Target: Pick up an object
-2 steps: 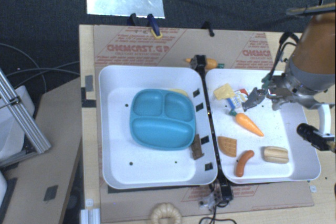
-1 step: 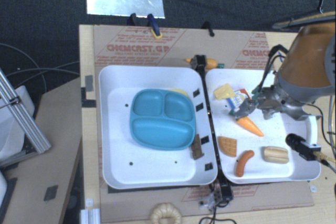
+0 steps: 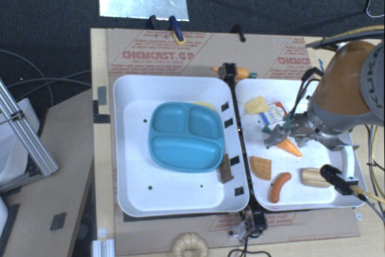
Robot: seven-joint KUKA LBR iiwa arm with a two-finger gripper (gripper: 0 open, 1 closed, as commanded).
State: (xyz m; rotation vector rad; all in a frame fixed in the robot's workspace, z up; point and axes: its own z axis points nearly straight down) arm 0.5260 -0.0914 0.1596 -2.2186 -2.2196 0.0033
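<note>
The tool is down in the right bin, its tip right at the fat end of a carrot near the bin's middle; whether it is spread or pinching, I cannot tell, and the carrot may only be touched. To do this well, I'd say it should straddle the carrot across its width and close before lifting straight up. Close behind the tool, toward the bin's far edge, lie a small packet and a yellow wedge. Toward the near edge sit a cracker, a sausage and a bread roll, well apart. The divider wall lies left; the left bin holds a blue tray. Overhead is open.
</note>
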